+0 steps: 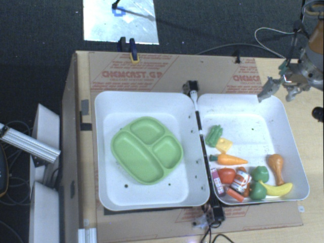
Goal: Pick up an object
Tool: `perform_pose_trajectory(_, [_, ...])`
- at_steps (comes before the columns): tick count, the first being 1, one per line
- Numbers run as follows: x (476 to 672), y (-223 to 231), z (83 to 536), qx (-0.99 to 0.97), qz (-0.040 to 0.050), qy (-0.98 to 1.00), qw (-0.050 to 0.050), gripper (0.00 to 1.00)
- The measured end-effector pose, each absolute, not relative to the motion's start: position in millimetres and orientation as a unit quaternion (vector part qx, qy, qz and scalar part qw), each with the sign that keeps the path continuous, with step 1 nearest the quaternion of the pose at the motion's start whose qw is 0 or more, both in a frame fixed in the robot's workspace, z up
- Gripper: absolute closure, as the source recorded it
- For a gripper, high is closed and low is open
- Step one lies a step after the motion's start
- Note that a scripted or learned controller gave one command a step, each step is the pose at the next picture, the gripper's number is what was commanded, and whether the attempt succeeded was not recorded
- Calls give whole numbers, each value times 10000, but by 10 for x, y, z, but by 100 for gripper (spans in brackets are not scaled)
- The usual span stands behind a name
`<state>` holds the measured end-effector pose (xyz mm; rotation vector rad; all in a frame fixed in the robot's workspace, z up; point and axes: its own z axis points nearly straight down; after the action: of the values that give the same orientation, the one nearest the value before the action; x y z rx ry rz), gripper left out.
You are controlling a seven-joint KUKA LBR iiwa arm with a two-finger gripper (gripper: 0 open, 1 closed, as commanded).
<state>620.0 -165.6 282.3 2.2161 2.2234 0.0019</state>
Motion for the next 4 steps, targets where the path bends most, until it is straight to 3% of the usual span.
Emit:
perform_pose_trajectory(1, [6081, -1681, 1670, 7068, -12, 7074, -20, 0])
perform_pose_trajectory(2, [6072, -921, 882, 7060, 28, 7082, 31, 0])
perform_pose_trajectory(3, [6648, -976, 851, 7054, 7, 7088, 15, 0])
perform_pose_trajectory(4, [6348, -1658, 1958, 7069, 13, 7073, 51, 0])
